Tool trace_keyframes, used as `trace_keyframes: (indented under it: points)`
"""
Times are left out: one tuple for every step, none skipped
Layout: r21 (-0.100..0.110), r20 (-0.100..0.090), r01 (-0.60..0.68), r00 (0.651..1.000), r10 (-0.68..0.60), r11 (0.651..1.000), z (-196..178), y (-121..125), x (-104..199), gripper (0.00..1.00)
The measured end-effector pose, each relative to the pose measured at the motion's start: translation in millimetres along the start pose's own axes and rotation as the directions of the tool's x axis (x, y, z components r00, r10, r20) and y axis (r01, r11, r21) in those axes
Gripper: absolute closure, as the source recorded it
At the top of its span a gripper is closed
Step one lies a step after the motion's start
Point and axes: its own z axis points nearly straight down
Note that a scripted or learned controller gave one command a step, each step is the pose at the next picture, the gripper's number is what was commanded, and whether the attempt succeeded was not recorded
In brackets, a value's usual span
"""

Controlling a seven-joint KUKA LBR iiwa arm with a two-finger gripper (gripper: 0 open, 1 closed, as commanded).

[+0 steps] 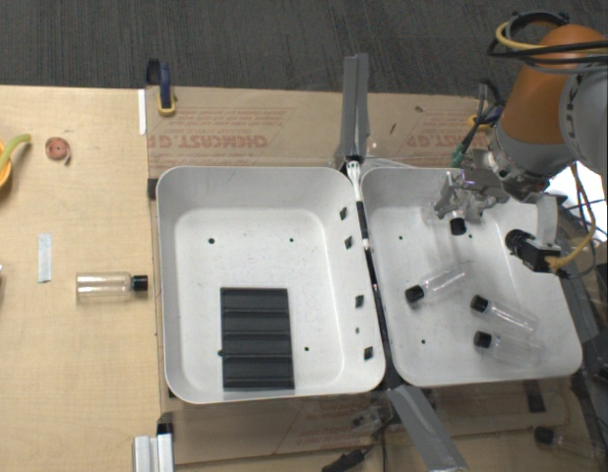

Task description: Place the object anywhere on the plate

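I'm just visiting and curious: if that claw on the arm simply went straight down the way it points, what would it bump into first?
Most likely the white floor of the right bin. The gripper points down over its upper part, with a small black-capped vial at its tip, though depth is hard to judge here. The other vials lie nearer the camera.

Three small clear bottles with black caps lie on their sides in the right bin [540, 357]. One bottle [434, 285] lies near the middle, and two more, one [501, 311] and another [501, 344], lie close together toward the front right. The plate [256, 338] is dark and ridged, and it lies flat in the left bin [186, 264] near the front.
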Motion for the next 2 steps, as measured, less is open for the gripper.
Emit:
trace_keyframes:
  points:
    - [0.0, 0.0, -0.001, 1.0, 0.001, 1.0, 0, 0, 0, 0.0]
    - [-0.003, 0.001, 0.124, 0.992, -0.124, 0.992, -13, 43, -49, 0.0]
